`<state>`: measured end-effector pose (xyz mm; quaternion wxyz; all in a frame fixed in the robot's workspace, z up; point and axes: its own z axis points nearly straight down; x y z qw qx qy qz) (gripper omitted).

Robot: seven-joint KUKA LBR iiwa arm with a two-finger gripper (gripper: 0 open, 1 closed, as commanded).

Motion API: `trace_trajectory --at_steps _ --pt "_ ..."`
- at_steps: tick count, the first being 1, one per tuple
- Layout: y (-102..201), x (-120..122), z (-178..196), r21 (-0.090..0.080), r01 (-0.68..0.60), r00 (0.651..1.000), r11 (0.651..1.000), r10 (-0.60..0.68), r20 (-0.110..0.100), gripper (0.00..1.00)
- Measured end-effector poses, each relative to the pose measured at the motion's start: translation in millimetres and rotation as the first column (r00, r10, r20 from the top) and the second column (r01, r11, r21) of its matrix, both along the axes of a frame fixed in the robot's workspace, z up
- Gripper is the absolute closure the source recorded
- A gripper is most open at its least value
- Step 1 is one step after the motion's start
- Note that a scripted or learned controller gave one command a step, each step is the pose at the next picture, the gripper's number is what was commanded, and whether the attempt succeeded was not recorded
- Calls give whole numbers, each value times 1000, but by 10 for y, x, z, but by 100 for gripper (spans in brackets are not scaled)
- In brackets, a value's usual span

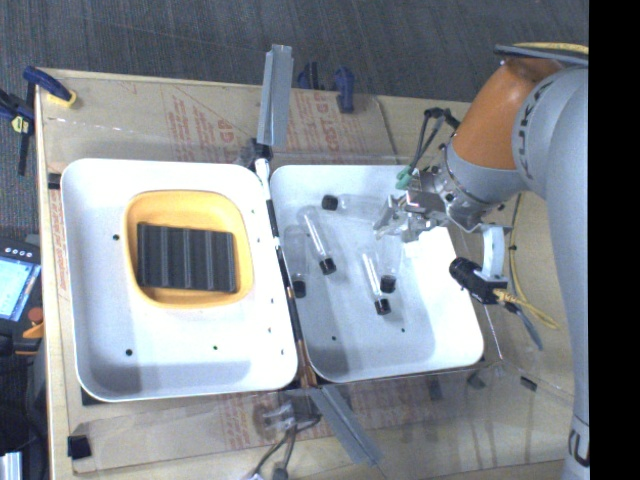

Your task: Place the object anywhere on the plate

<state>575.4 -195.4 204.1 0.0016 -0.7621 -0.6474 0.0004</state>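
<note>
1. Object: the clear tubes with black caps lie loose in the right bin [455, 338]; one tube [318, 243] sits at nine o'clock of the bin's middle, another tube [378, 286] near the centre; a small black cap [329, 203] rests toward eleven o'clock; none is on the plate [190, 203].
2. Gripper [400, 218]: it hovers at the bin's one o'clock, above the floor; nothing sits between its fingers, though whether they stand apart or together I cannot tell.
3. Risk: the tubes are clear, slim and round, so a descent may miss or roll one away.
4. Risk: the plate lies in the left bin [90, 358], at nine o'clock; a weak pinch could drop the tube crossing the bin walls.
</note>
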Motion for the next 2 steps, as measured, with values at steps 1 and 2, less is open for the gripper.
trace_trajectory --at_steps 1,2 --pt "810 125 288 -2 -163 987 987 163 1 100" --pt "1545 166 -24 0 -368 930 930 368 -2 100"
